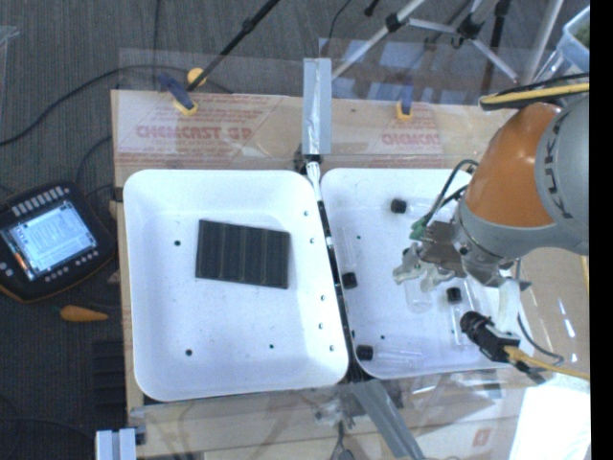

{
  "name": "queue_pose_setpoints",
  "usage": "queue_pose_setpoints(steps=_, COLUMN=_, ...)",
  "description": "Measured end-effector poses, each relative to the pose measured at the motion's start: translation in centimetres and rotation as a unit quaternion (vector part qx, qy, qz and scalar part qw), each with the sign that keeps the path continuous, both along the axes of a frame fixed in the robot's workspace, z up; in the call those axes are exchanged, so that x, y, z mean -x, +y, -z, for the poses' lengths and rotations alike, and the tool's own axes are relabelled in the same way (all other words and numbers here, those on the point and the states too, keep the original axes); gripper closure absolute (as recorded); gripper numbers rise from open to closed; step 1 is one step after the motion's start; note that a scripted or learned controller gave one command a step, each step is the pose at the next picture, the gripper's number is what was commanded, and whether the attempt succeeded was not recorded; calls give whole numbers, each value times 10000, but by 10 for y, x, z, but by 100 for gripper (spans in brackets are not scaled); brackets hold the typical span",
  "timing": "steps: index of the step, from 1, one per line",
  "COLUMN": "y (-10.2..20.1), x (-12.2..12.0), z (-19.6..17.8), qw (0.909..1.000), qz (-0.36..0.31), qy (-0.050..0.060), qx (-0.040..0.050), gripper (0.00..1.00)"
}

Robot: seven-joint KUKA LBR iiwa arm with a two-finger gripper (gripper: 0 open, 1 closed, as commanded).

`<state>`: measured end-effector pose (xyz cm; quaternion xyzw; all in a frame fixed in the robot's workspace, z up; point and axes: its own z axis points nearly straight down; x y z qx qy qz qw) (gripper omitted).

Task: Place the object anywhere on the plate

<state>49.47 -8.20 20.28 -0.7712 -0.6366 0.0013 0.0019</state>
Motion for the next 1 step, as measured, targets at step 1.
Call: queue_pose_setpoints(steps=1, y=77, x=-13, z=4, qw=9995, qz=-321, qy=6, qx=7, gripper=100)
